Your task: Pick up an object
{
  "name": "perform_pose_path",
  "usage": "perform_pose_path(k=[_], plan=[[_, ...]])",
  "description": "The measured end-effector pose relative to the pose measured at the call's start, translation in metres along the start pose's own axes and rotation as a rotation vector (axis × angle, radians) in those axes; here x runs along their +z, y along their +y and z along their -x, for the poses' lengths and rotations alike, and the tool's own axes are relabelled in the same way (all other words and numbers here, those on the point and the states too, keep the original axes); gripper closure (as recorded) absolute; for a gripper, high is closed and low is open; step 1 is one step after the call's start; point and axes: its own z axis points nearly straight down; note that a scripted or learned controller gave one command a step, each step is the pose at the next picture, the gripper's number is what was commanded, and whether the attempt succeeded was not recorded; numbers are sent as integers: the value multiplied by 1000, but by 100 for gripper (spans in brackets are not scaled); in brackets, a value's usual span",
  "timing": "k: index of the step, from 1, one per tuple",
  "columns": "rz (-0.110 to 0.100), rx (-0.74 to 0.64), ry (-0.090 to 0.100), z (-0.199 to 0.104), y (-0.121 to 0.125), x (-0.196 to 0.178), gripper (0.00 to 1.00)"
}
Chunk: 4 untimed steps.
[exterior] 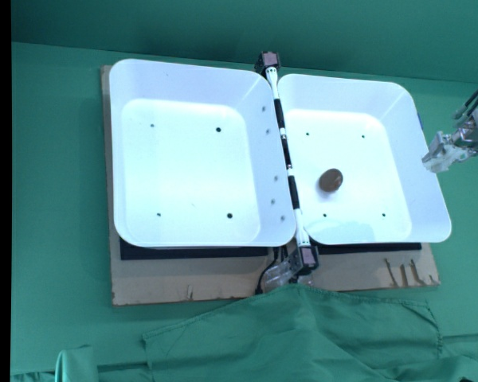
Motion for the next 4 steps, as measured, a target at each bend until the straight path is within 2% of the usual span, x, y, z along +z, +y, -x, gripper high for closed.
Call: perform_pose_path(k=[1,2,3,4], plan=[[-1,0,1,-9,0,-32,100],[-6,2,2,-15,0,-24,100],[-5,0,2,-41,11,-23,100],[-7,1,3,-55,-1,-24,100]])
